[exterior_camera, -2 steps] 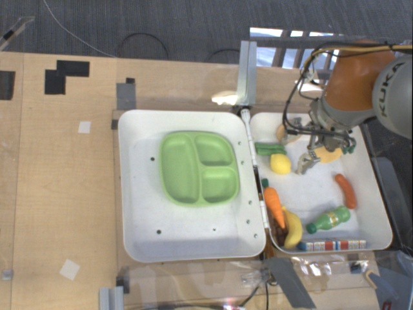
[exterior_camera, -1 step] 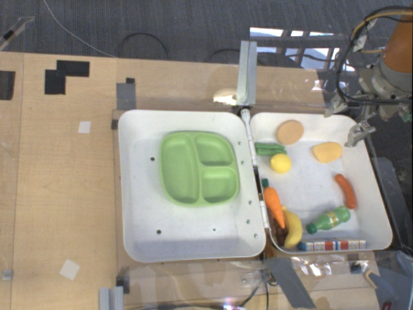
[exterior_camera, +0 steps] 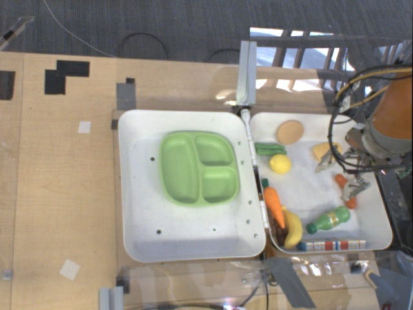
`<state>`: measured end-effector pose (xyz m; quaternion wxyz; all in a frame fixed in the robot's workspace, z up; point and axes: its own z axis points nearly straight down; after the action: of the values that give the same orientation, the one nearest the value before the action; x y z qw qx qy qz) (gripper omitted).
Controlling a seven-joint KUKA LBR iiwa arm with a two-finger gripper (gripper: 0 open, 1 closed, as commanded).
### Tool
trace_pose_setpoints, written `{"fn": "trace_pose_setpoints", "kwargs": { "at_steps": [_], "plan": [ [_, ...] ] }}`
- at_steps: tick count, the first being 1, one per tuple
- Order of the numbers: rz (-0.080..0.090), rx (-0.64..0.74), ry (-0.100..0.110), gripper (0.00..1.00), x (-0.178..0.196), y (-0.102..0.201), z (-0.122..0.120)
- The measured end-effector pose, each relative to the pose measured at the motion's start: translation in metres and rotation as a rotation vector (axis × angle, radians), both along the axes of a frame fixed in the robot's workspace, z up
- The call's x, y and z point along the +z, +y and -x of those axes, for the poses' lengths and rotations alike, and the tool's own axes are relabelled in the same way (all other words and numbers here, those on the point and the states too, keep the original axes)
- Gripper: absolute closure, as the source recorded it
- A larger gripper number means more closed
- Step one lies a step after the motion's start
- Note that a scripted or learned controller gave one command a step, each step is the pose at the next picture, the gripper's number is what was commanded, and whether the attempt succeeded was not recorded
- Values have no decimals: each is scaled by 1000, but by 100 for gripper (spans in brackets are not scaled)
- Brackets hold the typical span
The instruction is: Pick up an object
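Two bins (exterior_camera: 129, 192); one tray (exterior_camera: 197, 168); roughly nine foods (exterior_camera: 282, 165).

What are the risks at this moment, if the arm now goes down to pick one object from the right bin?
The gripper hangs near the right bin's far-right wall, so a finger may strike that wall.

The small orange-red pieces beside it look tiny and could slip out.

The carrot, banana and green bottle lie crowded at the front, so a grasp there may push a neighbour.

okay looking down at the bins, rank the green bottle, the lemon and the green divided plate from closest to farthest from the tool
1. Green bottle, just below-left of the tool in the right bin.
2. Lemon, farther left in that bin.
3. Green divided plate, over in the left bin.
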<state>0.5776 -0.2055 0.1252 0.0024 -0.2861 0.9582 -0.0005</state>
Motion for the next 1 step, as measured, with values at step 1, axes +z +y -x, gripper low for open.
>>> {"fn": "trace_pose_setpoints", "kwargs": {
  "at_steps": [1],
  "plan": [
    [3, -47, -11, 0, -35, 0, 15]
  ]
}}
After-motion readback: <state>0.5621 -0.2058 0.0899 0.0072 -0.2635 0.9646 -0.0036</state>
